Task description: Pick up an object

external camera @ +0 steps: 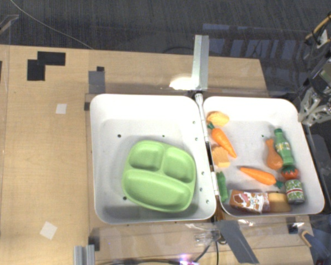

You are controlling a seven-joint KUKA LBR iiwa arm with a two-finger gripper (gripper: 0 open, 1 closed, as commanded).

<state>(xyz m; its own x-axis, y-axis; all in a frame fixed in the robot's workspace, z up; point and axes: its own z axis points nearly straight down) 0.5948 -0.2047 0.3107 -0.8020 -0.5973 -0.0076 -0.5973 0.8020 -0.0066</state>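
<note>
A dark carpeted floor lay beyond the wooden counter (38,164), which carried two shallow white bins set side by side, touching along a central seam. The left bin (107,120) held a green divided plate (159,175), its three compartments facing up. The right bin (248,117) held the pickable toy food. A carrot (223,141) lay near the seam, its long axis slanting from upper left to lower right. A second carrot (258,175) lay nearer the middle, almost level, tip toward the left. A green bottle (283,149) lay along the right wall, its long axis nearly up and down the view, beside an orange pear-shaped piece (273,157). A flat packet (249,201) rested along the near wall, lengthwise left to right; its printing was too small to read, as was the label on the small can (294,191) next to it. A yellow piece (218,117) sat at the far left corner. The jaws (318,108) hung outside the bin's right edge, well apart from everything; whether they were spread or pressed together could not be told.
</note>
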